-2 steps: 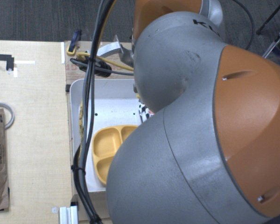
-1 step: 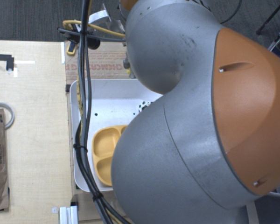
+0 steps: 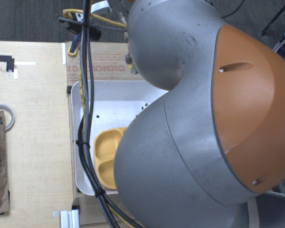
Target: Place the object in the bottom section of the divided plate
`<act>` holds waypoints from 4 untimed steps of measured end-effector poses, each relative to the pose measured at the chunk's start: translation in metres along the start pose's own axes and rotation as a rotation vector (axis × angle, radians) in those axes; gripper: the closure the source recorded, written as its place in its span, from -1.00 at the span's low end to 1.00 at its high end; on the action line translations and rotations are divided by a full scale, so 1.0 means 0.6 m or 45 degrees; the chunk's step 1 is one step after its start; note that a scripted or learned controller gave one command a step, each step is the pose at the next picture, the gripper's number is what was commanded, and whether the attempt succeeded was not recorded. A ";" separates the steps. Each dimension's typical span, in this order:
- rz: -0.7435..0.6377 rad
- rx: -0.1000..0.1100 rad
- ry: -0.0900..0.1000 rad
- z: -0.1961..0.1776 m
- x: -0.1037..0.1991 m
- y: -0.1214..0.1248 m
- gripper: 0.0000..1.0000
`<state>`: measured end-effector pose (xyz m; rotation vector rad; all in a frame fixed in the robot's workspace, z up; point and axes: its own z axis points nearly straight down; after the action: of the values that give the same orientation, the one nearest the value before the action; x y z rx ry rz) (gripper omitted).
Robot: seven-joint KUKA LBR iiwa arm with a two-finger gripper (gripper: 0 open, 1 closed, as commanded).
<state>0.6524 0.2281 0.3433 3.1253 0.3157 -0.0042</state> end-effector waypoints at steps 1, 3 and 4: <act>-0.021 -0.004 -0.003 0.260 -0.012 -0.002 1.00; -0.001 -0.002 -0.002 0.421 -0.020 -0.004 1.00; 0.004 -0.003 0.001 0.298 -0.010 0.051 1.00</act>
<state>0.6519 0.1970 0.1643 3.1239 0.3102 -0.0023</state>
